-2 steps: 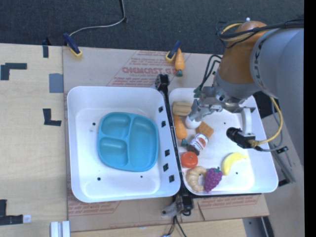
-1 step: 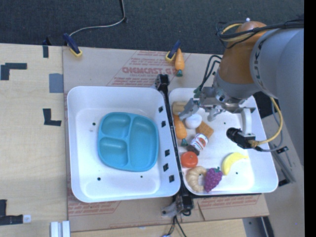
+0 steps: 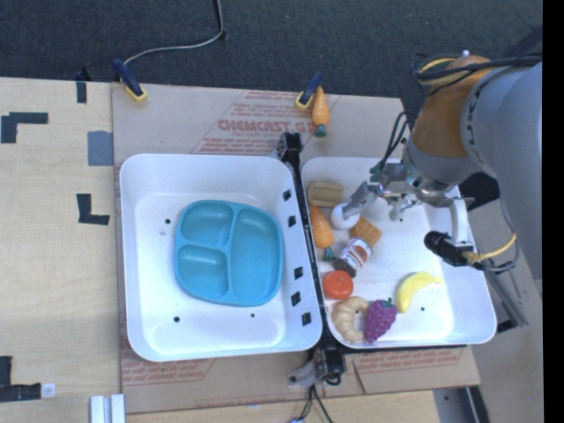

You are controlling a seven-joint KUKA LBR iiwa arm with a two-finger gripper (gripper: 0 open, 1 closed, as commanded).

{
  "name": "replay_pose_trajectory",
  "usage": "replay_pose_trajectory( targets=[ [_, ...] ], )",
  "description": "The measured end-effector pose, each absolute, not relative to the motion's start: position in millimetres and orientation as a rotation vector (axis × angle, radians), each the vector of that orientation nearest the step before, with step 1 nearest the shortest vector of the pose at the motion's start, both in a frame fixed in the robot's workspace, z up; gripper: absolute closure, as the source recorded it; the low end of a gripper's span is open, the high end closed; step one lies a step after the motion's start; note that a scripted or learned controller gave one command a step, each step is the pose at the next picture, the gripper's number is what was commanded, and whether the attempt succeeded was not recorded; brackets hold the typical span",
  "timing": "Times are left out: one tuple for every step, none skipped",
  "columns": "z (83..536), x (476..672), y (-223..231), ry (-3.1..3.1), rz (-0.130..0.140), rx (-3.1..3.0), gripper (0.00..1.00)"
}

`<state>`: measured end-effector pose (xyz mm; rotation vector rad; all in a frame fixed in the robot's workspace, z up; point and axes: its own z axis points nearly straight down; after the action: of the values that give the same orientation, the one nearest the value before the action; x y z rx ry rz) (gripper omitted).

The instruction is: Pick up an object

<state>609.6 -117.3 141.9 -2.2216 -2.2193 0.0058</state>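
Note:
The right bin (image 3: 458,320) holds several toy foods. A tan bread block (image 3: 324,192) lies at its far left, with an orange carrot (image 3: 322,230) just below it. A small bottle with a red label (image 3: 354,254) and an orange block (image 3: 367,233) sit near the middle. A red tomato (image 3: 337,284), a tan croissant (image 3: 350,315), purple grapes (image 3: 380,317) and a yellow banana (image 3: 414,289) lie along the near side. My gripper (image 3: 370,203) hangs low over the bin's far half, just right of the bread block and above the orange block. I see nothing held in it.
The left bin (image 3: 141,192) holds a blue divided plate (image 3: 229,252). Another toy carrot (image 3: 319,111) lies on the cardboard behind the bins, beside a yellow-and-blue clamp (image 3: 308,91). A second clamp (image 3: 129,79) and a cable (image 3: 189,42) lie further back.

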Motion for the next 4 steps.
replay_pose_trajectory(
  targets=[
    [86,615.0,-125,-2.224,0.0,-2.222,0.0],
    [96,615.2,-125,-2.226,0.001,-2.223,1.0],
    [185,593.3,-64,-2.224,-0.001,-2.219,1.0],
    [184,592.8,-64,-2.223,0.001,-2.218,0.0]
  ],
)
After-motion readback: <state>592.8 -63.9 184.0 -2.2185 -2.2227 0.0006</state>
